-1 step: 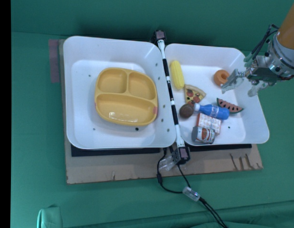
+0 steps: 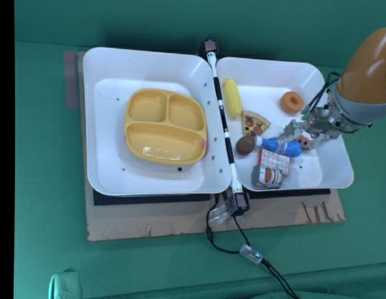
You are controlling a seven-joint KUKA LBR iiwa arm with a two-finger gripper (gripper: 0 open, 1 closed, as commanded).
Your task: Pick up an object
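gripper (image 2: 300, 131) sits low over the right bin (image 2: 333, 174), near its right side — fingers too small and cluttered to read, cannot tell whether spread or pressed together, and nothing can be confirmed between them. just beneath and to its left lies a blue bottle (image 2: 281, 146) on its side, white cap pointing left, with a small red-orange piece (image 2: 304, 143) at its right end, close under the gripper.

outward from there, same bin: brown round object (image 2: 245, 145) touching the bottle's cap end; a printed can (image 2: 269, 168) lying flat just below the bottle; pizza slice (image 2: 254, 124) above the brown object; yellow corn cob (image 2: 232, 98) upright along the left wall; orange donut (image 2: 292, 102) near the upper right, apart from the rest.

left bin (image 2: 105, 167) holds a yellow divided plate (image 2: 165, 127) with three compartments, roughly centred.

surface: both bins rest side by side on a brown cardboard sheet (image 2: 149, 220) over green cloth (image 2: 43, 167) covering the bench. a black-and-white strip (image 2: 221, 117) runs between the bins; a cable (image 2: 242, 245) trails off its near end toward the bottom edge.
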